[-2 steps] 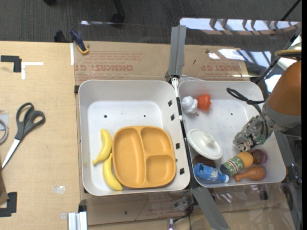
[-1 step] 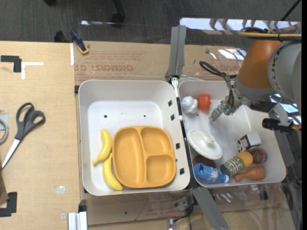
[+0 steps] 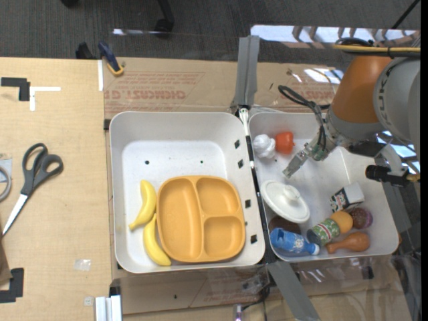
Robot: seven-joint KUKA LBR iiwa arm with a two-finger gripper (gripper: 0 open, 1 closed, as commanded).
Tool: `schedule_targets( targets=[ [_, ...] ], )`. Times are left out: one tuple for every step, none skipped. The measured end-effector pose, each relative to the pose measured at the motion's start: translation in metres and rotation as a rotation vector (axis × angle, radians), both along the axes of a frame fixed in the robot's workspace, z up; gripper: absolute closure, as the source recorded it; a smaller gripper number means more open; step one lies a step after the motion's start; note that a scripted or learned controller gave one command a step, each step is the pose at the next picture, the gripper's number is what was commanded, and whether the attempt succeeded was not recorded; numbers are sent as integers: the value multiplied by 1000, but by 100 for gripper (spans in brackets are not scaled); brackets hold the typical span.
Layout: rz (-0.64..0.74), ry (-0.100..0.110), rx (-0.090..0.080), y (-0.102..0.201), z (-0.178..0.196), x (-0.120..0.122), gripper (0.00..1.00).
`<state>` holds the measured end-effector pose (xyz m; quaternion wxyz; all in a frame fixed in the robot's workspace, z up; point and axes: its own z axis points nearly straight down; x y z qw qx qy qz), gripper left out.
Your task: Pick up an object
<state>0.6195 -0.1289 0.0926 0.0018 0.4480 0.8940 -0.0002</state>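
Right bin (image 3: pixel 384 243) crowded — centre free.

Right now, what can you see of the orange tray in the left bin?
The tray is orange, plastic-looking, with rounded corners and three compartments: one long on its left, two smaller on its right. It lies flat, slightly rotated, on the floor of the left bin, toward the near right corner. Two bananas curve along its left edge, apparently touching it.

Arm (image 3: pixel 401 99): grey rounded casing with a broad orange band (image 3: pixel 358 89) above the wrist, black cables (image 3: pixel 301 99) looping along it, narrowing to a slim metallic two-finger gripper (image 3: pixel 294 168) with small dark fittings.
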Motion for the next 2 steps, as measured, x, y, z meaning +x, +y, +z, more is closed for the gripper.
schedule_targets(
  targets=[
    [-216, -1, 0, 20, 1, 40, 0],
    [-212, -3, -3, 20, 11, 41, 100]
  ],
)
